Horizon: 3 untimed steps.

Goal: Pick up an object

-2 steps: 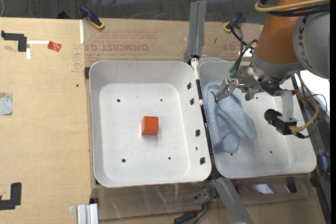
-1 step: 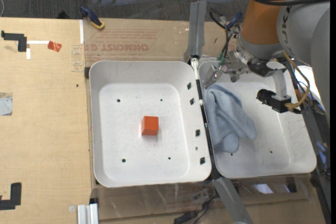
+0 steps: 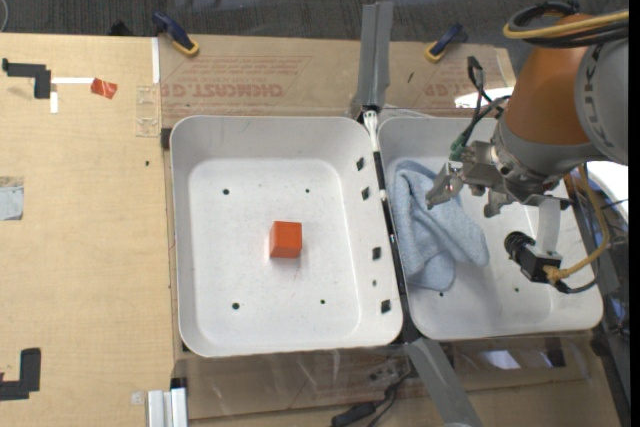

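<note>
Nothing picked up yet. Hand (image 3: pixel 468 183) hovering over right bin (image 3: pixel 520 315), just beside crumpled pale blue cloth (image 3: pixel 425 230); can't tell whether open or closed. Orange cube (image 3: pixel 286 239) sitting untouched mid left bin (image 3: pixel 200 215). Whole grab left to do.

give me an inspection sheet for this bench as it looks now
surface: tan bench bearing left bin and right bin, side by side
job's things: orange block near the middle of the left bin; light blue cloth crumpled in the right bin
clutter: small red piece and black brackets on the bench
grippers: gripper over the right bin, beside the cloth
cables: yellow and black cables along the arm
surroundings: clamps on cardboard, dark floor
</note>
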Tool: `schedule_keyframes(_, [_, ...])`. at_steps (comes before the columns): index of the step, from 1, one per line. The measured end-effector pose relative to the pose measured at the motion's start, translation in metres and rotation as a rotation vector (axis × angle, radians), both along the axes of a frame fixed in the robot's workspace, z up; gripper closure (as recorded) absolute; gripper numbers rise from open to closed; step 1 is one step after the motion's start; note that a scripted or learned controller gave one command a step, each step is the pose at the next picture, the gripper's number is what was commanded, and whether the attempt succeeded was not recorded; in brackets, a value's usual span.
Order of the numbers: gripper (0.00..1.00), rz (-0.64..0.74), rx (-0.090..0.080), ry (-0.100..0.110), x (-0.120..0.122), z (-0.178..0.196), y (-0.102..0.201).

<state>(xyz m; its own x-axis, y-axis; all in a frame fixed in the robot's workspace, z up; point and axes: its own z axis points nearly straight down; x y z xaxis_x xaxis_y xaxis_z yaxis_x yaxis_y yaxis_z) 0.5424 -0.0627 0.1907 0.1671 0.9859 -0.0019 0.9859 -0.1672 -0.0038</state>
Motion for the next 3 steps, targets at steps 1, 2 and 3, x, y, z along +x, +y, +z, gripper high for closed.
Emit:
schedule_keyframes(1, [0.0, 0.145, -0.001, -0.002, 0.086, 0.0, 0.017])
schedule_keyframes(2, [0.0, 0.034, 0.0, -0.001, -0.016, 0.033, -0.015])
schedule_keyframes(3, [0.0, 0.097, 0.0, 0.0, 0.055, 0.001, 0.03])
